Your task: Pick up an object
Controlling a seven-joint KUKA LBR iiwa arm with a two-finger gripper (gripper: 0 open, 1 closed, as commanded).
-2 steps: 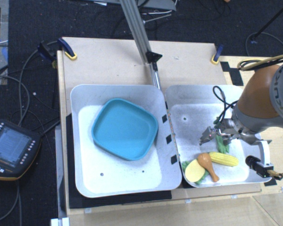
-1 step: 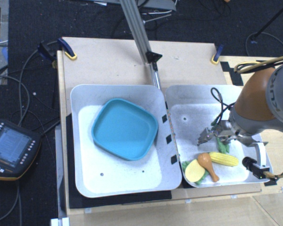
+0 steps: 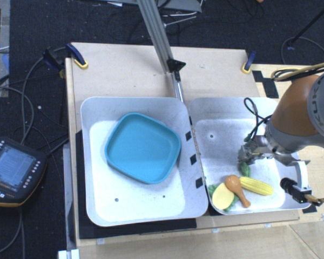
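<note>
Jaws (image 3: 247, 159), grip state unclear, low over right bin (image 3: 216, 124) beside corn cob (image 3: 256, 185)

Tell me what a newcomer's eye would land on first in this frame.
The big teal plate stands out first, lying tilted in the left bin. Next comes the grey arm with its orange band, reaching in from the right over the right bin, its claw low near the bin floor. Just below the claw, along that bin's front edge, sits a cluster of toy food: a corn cob, a yellow slice and an orange piece.
</note>
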